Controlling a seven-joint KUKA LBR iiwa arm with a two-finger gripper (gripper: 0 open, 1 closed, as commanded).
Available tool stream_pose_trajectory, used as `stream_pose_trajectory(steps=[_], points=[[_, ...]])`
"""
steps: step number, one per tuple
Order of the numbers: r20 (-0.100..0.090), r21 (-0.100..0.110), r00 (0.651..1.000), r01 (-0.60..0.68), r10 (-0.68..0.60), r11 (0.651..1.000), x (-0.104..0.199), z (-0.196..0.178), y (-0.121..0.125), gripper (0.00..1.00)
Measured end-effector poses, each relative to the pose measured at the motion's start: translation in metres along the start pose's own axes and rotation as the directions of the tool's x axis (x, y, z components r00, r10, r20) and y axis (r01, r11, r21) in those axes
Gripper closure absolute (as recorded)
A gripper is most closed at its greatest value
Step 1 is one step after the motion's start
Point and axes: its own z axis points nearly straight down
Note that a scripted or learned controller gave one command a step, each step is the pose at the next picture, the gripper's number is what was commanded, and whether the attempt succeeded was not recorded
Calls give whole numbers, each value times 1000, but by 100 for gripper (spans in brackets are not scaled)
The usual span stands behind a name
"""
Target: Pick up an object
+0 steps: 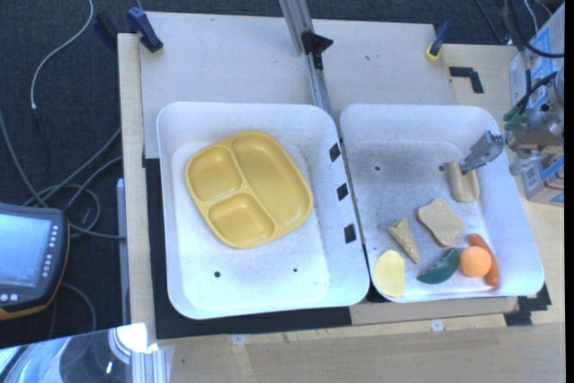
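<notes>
The gripper (480,152) hangs over the right bin (395,126), just above a small tan block (464,185); its opening I cannot tell. The block looks light, stiff and smooth, so take its long sides.

No legible text, label, brand or number on any surface. The handheld screen (25,257) at the left edge glows pale, its contents too blurred to read. Black marks on the bench (224,58) form no characters.
</notes>
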Motion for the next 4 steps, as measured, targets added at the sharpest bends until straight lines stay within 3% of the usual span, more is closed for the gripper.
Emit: stream_pose_trajectory(steps=[1, 4], points=[[0, 0, 1000, 0, 0, 1000, 0, 0, 0, 0], [-1, 5, 1000, -1, 1, 1000, -9, 140, 2, 0]])
